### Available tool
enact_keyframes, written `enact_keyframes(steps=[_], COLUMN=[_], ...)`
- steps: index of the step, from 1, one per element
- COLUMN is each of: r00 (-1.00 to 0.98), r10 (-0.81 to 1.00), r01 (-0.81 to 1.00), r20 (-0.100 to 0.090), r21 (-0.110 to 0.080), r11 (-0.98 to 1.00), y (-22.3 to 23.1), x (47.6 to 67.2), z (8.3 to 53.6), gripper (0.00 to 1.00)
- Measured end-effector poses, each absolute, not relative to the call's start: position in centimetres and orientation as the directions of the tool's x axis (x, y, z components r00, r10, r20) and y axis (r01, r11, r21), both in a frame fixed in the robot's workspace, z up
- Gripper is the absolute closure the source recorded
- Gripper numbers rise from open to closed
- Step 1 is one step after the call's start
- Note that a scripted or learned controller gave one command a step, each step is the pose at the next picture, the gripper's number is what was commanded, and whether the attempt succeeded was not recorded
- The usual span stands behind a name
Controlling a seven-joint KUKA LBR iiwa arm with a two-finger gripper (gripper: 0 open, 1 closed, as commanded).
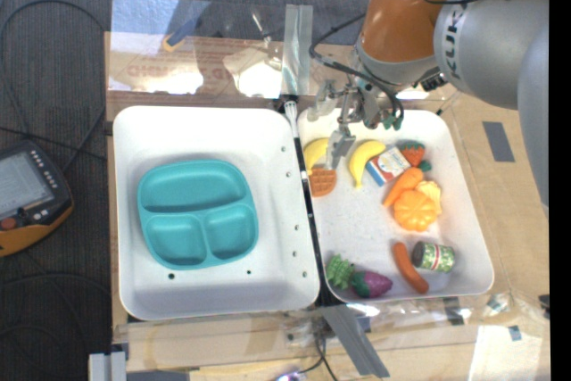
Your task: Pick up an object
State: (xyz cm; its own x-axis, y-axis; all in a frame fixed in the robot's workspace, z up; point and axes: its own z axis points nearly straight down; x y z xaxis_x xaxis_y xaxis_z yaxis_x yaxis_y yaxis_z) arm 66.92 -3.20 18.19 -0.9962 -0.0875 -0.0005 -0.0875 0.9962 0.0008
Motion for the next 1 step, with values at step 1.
enact_keyframes(steps=[1], r00=[-0.996], r10=[-0.084], r01=[-0.084], r20=[0.001], r21=[-0.001], r11=[0.996], y=[-8.41], x=[63.72], z=[18.17], gripper=[0.0])
